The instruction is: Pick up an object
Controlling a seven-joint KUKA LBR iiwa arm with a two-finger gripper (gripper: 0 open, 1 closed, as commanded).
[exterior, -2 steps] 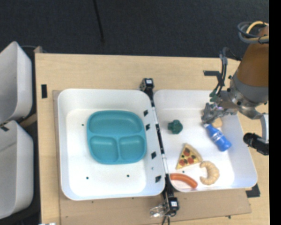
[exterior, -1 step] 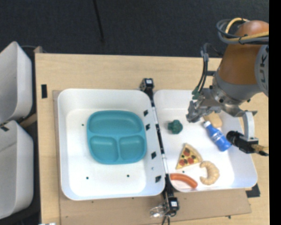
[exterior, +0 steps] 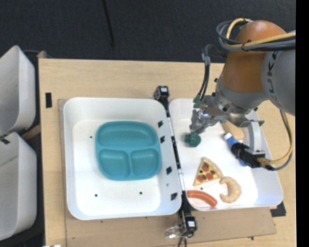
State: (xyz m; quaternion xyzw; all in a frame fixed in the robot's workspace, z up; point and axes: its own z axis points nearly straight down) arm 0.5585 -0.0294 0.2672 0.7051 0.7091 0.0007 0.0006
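Observation:
In the right bin (exterior: pixel 268 187) a small dark green lump (exterior: pixel 193 139) lies near the left wall. My gripper (exterior: pixel 200 123) hangs directly over it, its tip close to or touching the lump's top; I cannot tell which. The grey arm with its orange band (exterior: pixel 255 55) comes in from the right above it. Nearer the front of the same bin lie a pizza slice (exterior: pixel 207 172), a tan croissant (exterior: pixel 230 189) and a red sausage (exterior: pixel 202 198).
The left bin (exterior: pixel 77 189) holds a teal divided plate (exterior: pixel 127 150). A black fitting with a cable (exterior: pixel 245 156) hangs from the arm over the right bin's right side. White housings (exterior: pixel 10 96) stand at the far left of the bench.

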